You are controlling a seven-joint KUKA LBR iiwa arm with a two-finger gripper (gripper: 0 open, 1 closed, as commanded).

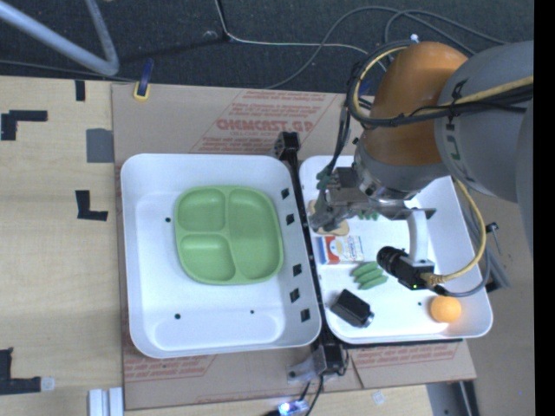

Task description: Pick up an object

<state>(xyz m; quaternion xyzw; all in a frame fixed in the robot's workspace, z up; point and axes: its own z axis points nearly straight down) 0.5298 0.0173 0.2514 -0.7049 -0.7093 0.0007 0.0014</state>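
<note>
Claw [333,208]: low in the upper-left part of the right bin [460,204], close to the wall shared with the left bin [132,232]; the wrist hides it, so wide or narrow cannot be told, and nothing is seen held
Nearest thing: white packet [339,250], flat on the floor just beside the claw
Further out: green pod [368,273], then black block [353,308], then orange ball [446,308] in the far corner
Across the wall: green plate [230,235], well apart
Risk, packet: lies flat, so a grasp may slide over it and close on nothing
Risk, wall: a descent this close could clip the bin edge
Risk, ball: would likely roll if nudged
</note>
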